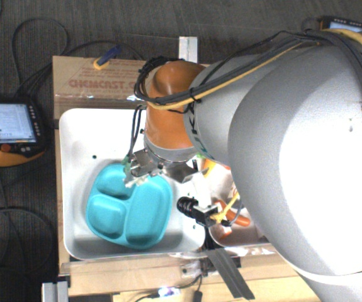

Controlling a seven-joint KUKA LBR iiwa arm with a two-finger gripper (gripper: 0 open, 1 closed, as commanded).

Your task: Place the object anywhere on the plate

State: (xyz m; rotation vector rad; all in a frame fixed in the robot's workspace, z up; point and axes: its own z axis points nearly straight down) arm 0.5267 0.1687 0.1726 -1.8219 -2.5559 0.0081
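The gripper [144,172] hangs at the plate's [130,216] twelve o'clock rim; its state I cannot tell. The object is hidden, so its handling is unclear.

We see the worktop [130,280] as a pale wooden strip at six o'clock, bearing a shallow white bin [80,137] at nine o'clock, a second bin [243,244] just beside it, and cardboard [92,80] at eleven o'clock.
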